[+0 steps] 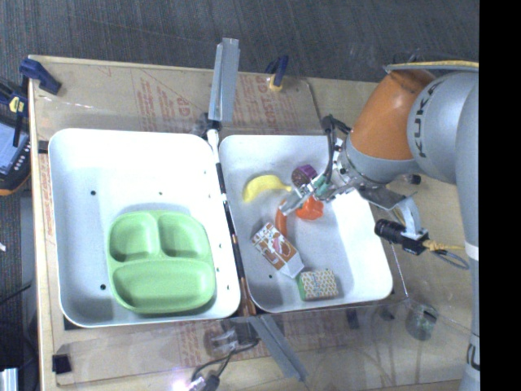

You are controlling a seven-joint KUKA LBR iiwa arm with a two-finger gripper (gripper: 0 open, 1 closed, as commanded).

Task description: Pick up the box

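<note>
The box (274, 246) is a small white and brown carton lying flat in the right bin (358, 255), near its middle and a little to the left. My gripper (313, 191) hangs over the upper middle of that bin, above and to the right of the box and well apart from it. It sits just over an orange toy (309, 210), and the wrist hides part of what lies below it.
Around the gripper lie a yellow banana (264, 187), a purple piece (304, 173) and an orange carrot-like piece (281, 220). A green patterned block (317, 283) sits near the bin's front wall. The left bin (81, 169) holds a green divided tray (161, 261).
</note>
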